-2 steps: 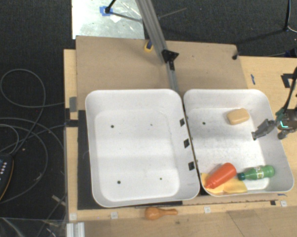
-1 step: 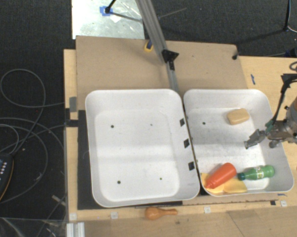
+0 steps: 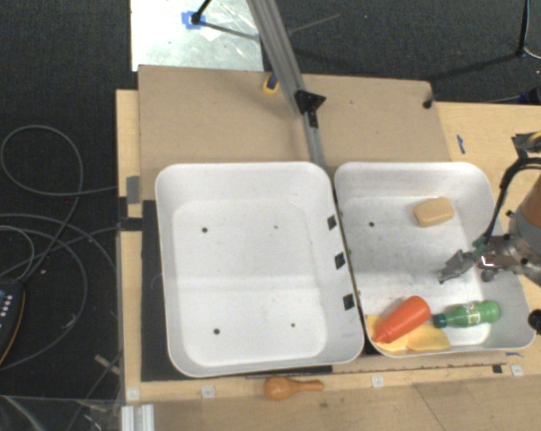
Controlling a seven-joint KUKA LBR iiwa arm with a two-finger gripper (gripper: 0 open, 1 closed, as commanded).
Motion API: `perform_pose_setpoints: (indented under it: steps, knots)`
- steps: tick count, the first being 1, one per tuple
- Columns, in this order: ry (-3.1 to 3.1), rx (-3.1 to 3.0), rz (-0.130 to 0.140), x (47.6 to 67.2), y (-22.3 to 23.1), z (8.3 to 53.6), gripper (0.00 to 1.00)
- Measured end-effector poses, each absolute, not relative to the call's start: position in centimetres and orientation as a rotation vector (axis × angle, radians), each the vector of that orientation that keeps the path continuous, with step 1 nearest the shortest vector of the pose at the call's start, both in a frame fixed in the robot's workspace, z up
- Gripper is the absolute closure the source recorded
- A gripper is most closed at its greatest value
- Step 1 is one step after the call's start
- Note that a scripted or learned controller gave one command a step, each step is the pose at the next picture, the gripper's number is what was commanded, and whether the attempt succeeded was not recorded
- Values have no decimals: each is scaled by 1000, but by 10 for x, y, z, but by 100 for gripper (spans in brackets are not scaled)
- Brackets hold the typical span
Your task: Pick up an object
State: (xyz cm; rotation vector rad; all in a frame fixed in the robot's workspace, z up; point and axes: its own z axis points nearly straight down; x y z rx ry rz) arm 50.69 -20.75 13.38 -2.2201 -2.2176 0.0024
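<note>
My fingers (image 3: 468, 264) hang spread and empty over the right bin (image 3: 387, 187), since the pickings crowd its near corner: the green bottle (image 3: 468, 314) just below me, the orange carrot (image 3: 402, 319) beside it, the tan block (image 3: 433, 212) apart.

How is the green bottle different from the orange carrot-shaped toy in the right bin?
The green bottle is green with a white part at one end; the orange toy is plain orange. The bottle looks slimmer and lies nearly level in the view; the toy is thicker and lies tilted, partly over a yellow object. Both lie on their sides near the front of the right bin.
</note>
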Motion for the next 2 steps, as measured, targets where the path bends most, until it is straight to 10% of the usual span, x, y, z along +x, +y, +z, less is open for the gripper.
perform_pose_setpoints:
  steps: [1,2]
  knots:
    - [-2218,-2220,1,507,-207,88,0]
    - [-2222,-2225,-2,508,-208,101,100]
